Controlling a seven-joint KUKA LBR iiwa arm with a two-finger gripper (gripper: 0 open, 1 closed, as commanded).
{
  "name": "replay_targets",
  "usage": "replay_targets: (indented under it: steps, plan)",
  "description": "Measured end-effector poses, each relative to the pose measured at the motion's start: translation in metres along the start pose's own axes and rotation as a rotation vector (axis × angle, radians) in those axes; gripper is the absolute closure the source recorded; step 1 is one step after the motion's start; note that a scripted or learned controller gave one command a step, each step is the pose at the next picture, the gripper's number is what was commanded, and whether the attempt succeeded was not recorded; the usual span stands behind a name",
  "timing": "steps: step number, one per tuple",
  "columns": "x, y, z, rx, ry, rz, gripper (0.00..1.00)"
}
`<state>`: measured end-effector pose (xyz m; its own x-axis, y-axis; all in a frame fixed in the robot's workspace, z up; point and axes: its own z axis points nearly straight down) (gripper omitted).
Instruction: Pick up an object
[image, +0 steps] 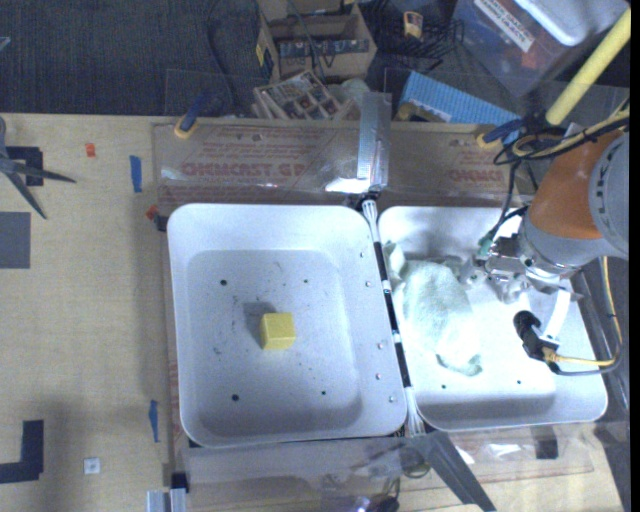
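Note:
A small yellow block (279, 331) lies near the middle of the left bin (200, 240). In the right bin (560, 400) a pale, crumpled white-green soft object (430, 305) lies against the left wall, its lower end trailing to a greenish edge (460, 365). My gripper (478, 272) reaches in from the right and sits low at the upper right edge of that soft object, touching or nearly touching it. The wrist body hides the gripper's tip.
The arm's orange band (565, 200) and grey wrist overhang the right bin's right side, with a black cable and yellow plug (540, 345) hanging over the bin floor. A metal divider (385, 290) separates the bins. Boxes and clutter stand behind the bins.

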<state>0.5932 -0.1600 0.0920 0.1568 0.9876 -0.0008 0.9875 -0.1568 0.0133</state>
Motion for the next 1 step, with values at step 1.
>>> replay_targets:
  steps: [1]
  plan:
    - [-0.0451,-0.0889,-0.0002,0.002,-0.001,0.008,0.00]
